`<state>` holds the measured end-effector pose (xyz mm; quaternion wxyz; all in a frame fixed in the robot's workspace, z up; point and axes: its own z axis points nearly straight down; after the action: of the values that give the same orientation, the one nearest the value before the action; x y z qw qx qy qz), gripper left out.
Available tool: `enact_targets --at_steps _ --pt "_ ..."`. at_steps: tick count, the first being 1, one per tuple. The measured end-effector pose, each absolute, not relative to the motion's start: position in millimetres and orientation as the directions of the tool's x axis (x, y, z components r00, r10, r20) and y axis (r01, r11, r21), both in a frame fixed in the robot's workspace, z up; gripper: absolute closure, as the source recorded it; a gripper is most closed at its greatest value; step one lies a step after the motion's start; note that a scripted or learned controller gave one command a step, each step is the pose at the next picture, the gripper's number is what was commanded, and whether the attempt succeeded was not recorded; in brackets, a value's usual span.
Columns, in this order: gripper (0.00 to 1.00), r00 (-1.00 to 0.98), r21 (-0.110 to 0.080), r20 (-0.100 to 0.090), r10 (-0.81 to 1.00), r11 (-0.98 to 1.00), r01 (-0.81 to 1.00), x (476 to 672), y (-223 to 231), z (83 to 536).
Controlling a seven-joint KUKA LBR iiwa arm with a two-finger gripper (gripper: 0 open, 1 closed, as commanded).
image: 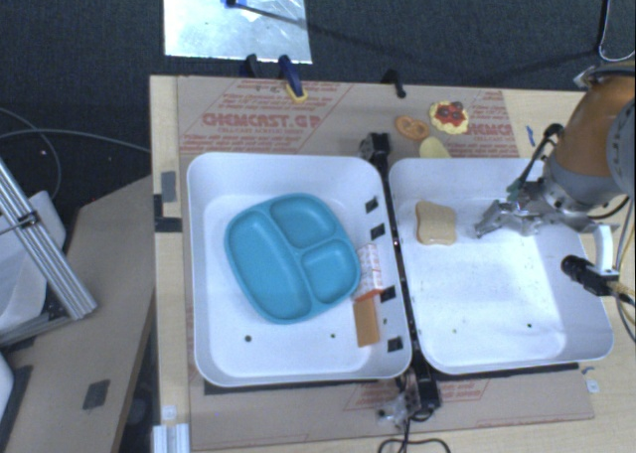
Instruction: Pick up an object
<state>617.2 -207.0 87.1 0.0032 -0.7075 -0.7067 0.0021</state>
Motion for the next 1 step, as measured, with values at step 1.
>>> enact_targets --at_steps 1 --pt "0.00 -0.002 0.016 -0.006 1.000 0.002 1.000 568.5 -207.3 89.4"
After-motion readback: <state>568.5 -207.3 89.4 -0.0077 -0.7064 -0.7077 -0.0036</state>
